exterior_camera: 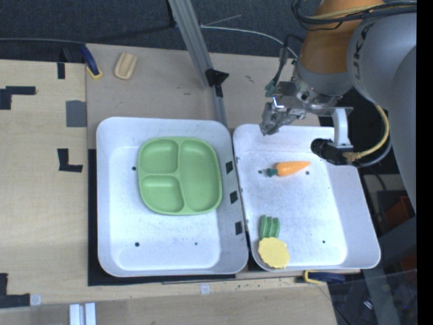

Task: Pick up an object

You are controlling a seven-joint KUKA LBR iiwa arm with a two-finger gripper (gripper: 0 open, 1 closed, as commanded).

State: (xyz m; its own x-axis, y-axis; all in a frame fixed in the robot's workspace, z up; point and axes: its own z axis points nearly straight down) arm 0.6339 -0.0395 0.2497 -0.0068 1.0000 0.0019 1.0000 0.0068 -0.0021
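Camera view gives you two candidate objects in the right bin [352, 202]. A toy carrot [292, 169] lies on its side in the upper half of that bin, its orange body pointing right and its green top pointing left. Nearer the front edge you have a toy corn [272, 244], a yellow round end with green husk leaves just behind it, resting close to the bin's left wall.

Above and a little left of the carrot, you can see the gripper [270, 125] hanging over the back left corner of the right bin, apart from the carrot and well apart from the corn. Nothing sits between its tips. You cannot tell from this angle whether the jaws stand wide or narrow; the tip is a small dark cluster.

Look left and you find the left bin [115, 181] holding a green divided plate [180, 175], three compartments, lying flat near the middle.

Beyond the bins, on the bench [40, 202], a small tan block [125, 66] sits near the back, and a grey metal post [193, 36] slants down toward the bins' back edge.
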